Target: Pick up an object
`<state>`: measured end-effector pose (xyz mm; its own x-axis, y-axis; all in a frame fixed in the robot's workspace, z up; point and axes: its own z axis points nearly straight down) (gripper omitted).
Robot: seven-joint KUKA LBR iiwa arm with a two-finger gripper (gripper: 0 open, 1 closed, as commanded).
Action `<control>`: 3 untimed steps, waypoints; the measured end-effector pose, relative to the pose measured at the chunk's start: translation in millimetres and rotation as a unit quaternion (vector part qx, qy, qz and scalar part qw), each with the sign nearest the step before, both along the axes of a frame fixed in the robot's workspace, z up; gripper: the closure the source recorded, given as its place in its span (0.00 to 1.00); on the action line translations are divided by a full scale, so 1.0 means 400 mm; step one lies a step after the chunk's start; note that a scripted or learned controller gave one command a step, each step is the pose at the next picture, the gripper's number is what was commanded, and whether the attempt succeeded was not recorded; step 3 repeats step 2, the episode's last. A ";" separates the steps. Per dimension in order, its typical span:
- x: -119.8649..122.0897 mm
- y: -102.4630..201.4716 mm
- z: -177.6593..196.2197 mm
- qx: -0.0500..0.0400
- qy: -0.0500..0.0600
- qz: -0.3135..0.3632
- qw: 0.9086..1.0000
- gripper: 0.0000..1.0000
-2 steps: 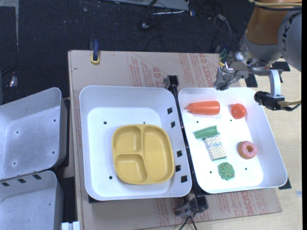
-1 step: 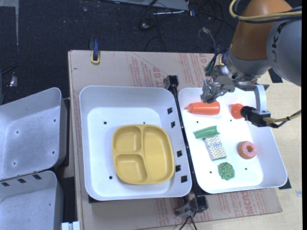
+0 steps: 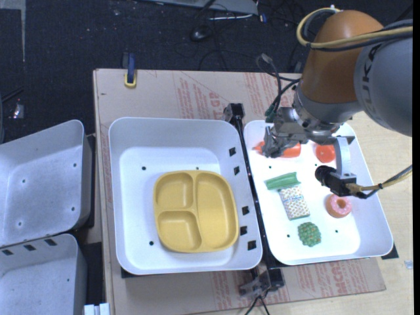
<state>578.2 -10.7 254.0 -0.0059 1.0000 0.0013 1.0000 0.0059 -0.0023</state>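
My gripper [image 3: 281, 142] hangs low over the far left corner of the right bin [image 3: 374, 238], right above a red object [image 3: 291, 151] that it partly hides. A second red piece [image 3: 325, 153] lies just to its right. In front of them lie a green strip [image 3: 282, 180], a speckled white block [image 3: 294, 203], a pink ring [image 3: 339, 206] and a green knobbly piece [image 3: 309, 233]. Whether the red object is touched or gripped is hidden by the wrist.
The left bin [image 3: 131, 176] holds a yellow divided plate [image 3: 195, 210]. A black divider rail [image 3: 248, 189] runs between the bins. The arm's orange band [image 3: 335, 51] and a black cable fitting [image 3: 331, 178] hang over the right bin's far side.
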 end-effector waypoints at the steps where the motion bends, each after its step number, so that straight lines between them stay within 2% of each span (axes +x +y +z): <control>1: -0.082 0.113 0.004 0.000 0.001 0.001 1.000 1.00; 2: -0.162 0.239 -0.045 0.000 0.001 0.001 1.000 1.00; 3: -0.162 0.239 -0.045 0.000 0.001 0.001 1.000 1.00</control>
